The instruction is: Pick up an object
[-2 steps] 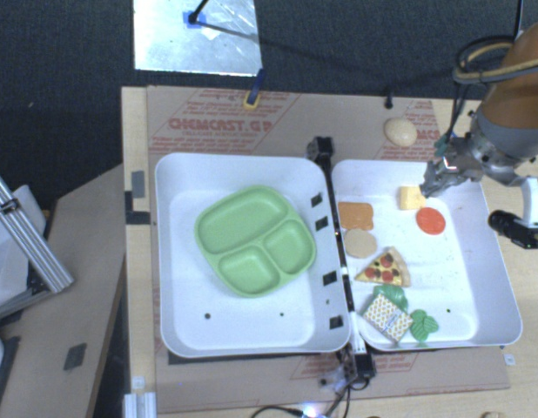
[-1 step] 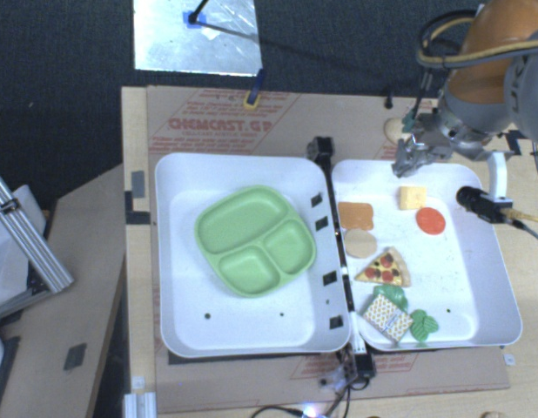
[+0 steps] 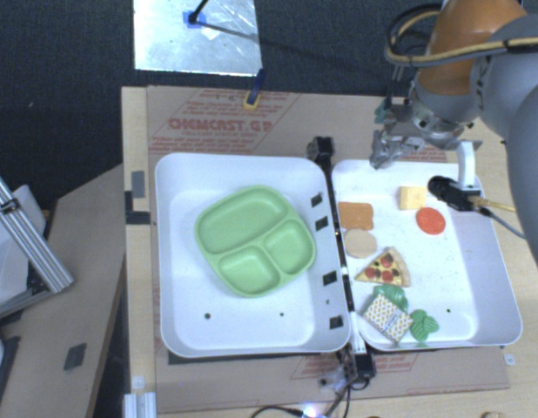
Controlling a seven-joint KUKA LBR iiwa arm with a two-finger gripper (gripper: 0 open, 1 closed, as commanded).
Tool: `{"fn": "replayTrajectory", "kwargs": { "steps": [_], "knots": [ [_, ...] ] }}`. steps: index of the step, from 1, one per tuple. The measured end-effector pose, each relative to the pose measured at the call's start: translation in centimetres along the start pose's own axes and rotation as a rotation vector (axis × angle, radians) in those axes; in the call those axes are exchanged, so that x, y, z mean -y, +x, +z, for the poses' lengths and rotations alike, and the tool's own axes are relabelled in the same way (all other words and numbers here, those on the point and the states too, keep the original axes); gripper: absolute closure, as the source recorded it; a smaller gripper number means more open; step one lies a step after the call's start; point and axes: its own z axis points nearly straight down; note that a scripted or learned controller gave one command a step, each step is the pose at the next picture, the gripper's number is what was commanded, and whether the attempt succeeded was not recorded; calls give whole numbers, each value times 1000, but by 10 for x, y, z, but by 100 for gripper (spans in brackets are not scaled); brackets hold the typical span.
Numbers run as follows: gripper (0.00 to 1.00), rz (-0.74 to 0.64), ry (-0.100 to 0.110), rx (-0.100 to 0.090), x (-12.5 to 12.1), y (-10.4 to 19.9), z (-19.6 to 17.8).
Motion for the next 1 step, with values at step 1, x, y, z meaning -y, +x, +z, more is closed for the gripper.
{"fn": "replayTrajectory", "kwargs": {
  "steps": [1],
  "knots": [
    [100, 2, 1, 0, 1, 10, 1]
  ]
}}
